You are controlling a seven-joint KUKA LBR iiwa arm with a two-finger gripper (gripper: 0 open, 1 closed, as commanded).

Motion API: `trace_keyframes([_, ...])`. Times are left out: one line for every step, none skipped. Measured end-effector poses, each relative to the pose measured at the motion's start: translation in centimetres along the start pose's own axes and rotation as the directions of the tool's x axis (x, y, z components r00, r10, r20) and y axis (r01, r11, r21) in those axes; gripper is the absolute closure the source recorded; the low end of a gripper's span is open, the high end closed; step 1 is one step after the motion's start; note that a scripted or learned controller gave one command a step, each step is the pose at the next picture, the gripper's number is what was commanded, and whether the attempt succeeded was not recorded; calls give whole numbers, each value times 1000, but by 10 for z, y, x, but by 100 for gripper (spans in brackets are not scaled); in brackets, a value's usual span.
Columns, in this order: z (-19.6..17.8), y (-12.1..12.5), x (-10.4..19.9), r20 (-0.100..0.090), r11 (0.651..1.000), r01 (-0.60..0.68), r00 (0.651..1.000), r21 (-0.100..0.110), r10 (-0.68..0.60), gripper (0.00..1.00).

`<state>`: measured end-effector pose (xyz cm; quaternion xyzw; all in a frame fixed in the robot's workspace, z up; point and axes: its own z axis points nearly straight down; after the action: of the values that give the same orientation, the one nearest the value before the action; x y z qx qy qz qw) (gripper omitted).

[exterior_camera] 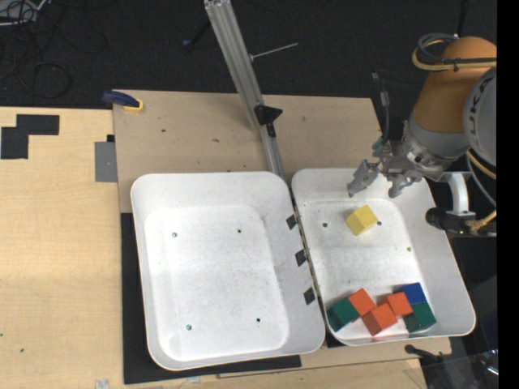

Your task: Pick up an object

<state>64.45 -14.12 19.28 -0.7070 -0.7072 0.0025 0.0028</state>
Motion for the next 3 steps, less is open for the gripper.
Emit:
trace_keyframes([47,-8,-1,-1,1000,-1,1000,1,1,0])
trace_keyframes([99,-7,-1,3,1000,-1,1000,-6,1,0])
trace_keyframes([88,-8,-2,0,1000,-7,1000,-4,7,100])
